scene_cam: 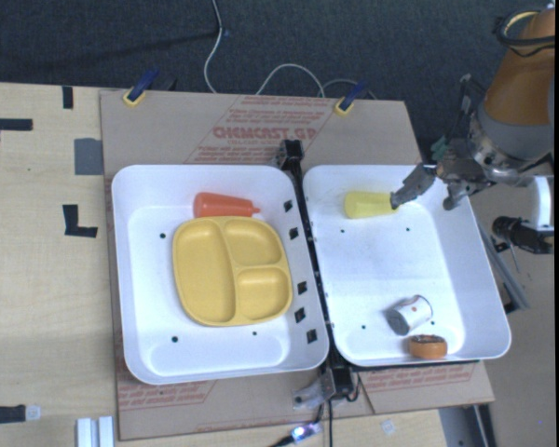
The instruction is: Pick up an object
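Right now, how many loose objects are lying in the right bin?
3: a yellow block near the far rim, by the gripper; a grey-and-white cylinder toward the near right; an orange round piece just beyond it at the near rim.

Mirrored red print, seemingly "CHEMCAST GP", on the cardboard sheet under the bins; smaller lines illegible.

I see two white bins: the left bin holds a yellow tray and, at its far side, an orange carrot. The right bin has a pale yellow block, a grey-and-white cylinder and an orange-brown ring. Tan surface, brown cardboard with red print.
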Robot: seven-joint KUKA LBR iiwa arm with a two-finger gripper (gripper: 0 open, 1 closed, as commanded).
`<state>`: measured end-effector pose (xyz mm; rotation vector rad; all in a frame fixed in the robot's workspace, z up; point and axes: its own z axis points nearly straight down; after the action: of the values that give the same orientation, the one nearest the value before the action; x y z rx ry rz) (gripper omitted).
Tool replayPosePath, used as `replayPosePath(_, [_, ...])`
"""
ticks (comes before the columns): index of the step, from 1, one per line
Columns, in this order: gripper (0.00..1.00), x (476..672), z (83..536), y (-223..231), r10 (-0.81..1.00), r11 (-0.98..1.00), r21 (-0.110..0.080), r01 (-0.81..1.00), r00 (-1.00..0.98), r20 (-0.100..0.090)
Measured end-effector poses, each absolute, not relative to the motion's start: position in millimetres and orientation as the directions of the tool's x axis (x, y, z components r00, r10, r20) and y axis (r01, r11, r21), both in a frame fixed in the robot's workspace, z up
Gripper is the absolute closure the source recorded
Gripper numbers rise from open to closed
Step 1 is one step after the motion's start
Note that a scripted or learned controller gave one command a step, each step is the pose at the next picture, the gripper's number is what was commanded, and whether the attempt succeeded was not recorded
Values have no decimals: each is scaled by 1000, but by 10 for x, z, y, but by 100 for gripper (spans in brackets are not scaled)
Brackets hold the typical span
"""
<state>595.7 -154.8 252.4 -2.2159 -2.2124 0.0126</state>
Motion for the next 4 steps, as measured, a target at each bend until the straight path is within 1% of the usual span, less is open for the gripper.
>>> replayPosePath(1, [0,5979,2589,-1545,1000,1,-1,1000,-1,0])
replayPosePath(2, [0,5944,2132,-1481,1000,1,-6,1000,-1,0])
replayPosePath(4, [0,5772,889,-1516,1000,1,-8,1000,-1,1])
